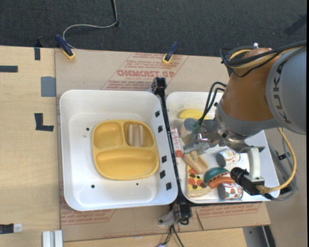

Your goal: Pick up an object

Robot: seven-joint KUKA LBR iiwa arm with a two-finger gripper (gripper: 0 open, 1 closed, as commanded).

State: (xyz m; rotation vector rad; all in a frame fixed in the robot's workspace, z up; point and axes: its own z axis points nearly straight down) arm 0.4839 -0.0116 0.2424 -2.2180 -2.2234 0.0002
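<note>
**Arm low over the right bin, grasp not yet made**

The task named no particular object, so the candidates were the small things crowded in the right bin (268,192): a tan bread-like piece (195,162) near the bin's left wall, a pizza-slice toy (195,183) at its near-left corner, a teal-and-orange piece (215,175) beside that, a small printed can (229,191) against the near wall, a yellow item (191,113) towards the far-left corner, and a white cylinder (254,162) towards the right wall. The gripper (202,137) sat just above the bread-like piece, close to the left wall.

By my reading the step in hand was the reach and descent onto a target, most likely that tan piece. Nothing could be seen lifted or held. The wrist hid the tips, so I could not tell whether the fingers were spread or closed. The next move would call for settling the fingers either side of one item without fouling its neighbours or the bin's wall, then closing and raising.

The arm came in from the surface's right edge, its orange band and grey link bent down steeply over the right bin's middle, cables looping around it.

The left bin (72,153) carried a yellow divided tray (124,161), well apart from the gripper.
</note>
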